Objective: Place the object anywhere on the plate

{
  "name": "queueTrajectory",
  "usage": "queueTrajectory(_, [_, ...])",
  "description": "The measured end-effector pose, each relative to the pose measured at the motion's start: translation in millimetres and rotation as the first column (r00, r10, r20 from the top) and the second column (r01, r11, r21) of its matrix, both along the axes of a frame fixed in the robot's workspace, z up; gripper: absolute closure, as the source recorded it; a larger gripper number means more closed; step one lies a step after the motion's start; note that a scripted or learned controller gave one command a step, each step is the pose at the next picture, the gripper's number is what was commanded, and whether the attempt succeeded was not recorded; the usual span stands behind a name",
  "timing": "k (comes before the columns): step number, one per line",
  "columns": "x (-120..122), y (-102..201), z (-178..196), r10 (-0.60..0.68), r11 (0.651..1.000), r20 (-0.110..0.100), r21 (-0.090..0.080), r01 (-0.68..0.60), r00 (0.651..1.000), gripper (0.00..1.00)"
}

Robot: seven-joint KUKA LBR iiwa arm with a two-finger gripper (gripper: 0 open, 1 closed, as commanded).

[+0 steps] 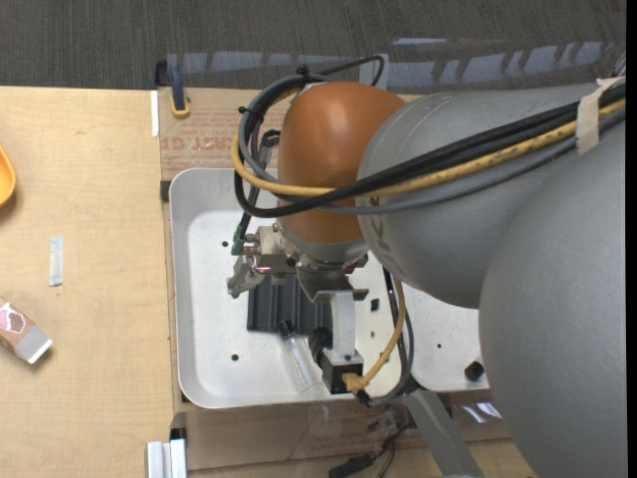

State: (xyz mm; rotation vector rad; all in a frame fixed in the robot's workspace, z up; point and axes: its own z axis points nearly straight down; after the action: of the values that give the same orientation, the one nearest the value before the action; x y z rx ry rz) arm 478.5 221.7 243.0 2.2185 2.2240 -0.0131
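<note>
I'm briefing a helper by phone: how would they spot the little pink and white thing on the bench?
Start at the white bin under the arm and move left onto the bare tan bench. Near the picture's left edge lies a small pink and white packet, below a thin grey strip; no other item there is pink.

Tan bench point(90, 366) bearing a shallow white bin point(199, 267)
Left of the bin, on the bare bench: an orange object point(5, 175) at the edge, a small grey strip point(56, 261), and a brown-and-white packet point(20, 331)
</note>
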Motion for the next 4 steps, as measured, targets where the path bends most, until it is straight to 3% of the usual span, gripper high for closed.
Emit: queueTrajectory(4, [0.0, 0.0, -0.1, 0.001, 1.0, 0.0, 0.0, -0.001, 1.0, 0.0])
